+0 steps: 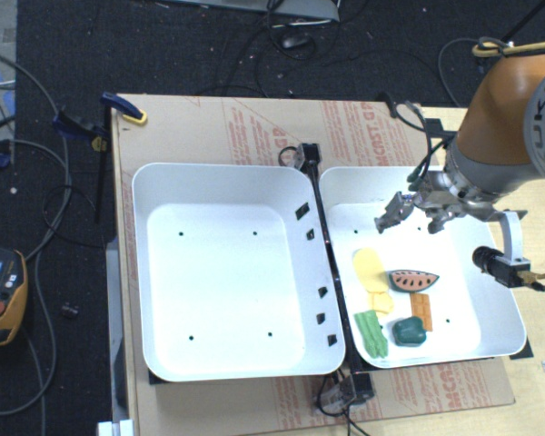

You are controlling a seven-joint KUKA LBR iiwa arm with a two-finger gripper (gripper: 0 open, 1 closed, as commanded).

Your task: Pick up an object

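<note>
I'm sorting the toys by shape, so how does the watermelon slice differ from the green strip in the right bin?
The watermelon slice is a reddish half-round wedge with dark seeds; the green strip is plain green, long and narrow. The slice lies crosswise toward the bin's middle; the strip runs lengthwise beside the inner wall. Both lie flat in the right bin.

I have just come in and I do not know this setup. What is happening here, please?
A grey and orange robot arm reaches in over the right bin, and its gripper hangs above the bin's far part with nothing between its fingers. The toys lie nearer the front: a yellow piece, a watermelon slice, a green strip, a dark green lump and an orange stick. Nothing is picked up yet.
</note>
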